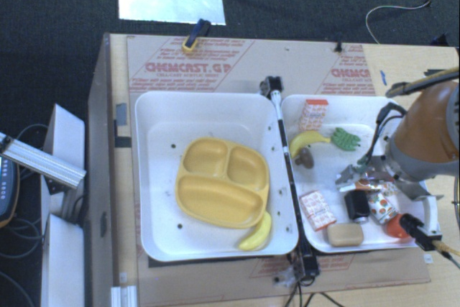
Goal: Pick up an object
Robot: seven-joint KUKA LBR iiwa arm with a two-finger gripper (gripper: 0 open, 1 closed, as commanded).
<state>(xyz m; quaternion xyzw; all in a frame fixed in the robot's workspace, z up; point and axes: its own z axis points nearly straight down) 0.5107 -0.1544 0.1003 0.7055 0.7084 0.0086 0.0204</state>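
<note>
Grey arm's gripper [368, 180] hovering over right bin [359, 106], jaw state unclear, black block [356, 204] lying just below it, two bananas [307, 142], one yellow divided plate [223, 182] sitting in left bin [154, 154].

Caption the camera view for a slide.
Gripper lowered among toys in the right bin; yellow divided plate in the left bin.

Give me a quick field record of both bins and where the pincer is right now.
left bin: yellow divided plate, banana at its lower right edge
right bin: banana, green toy, small carton, red-white packet, tan block, black item, brown piece
pincer: low over the right bin's middle, above the black item
grip: cannot tell
</note>
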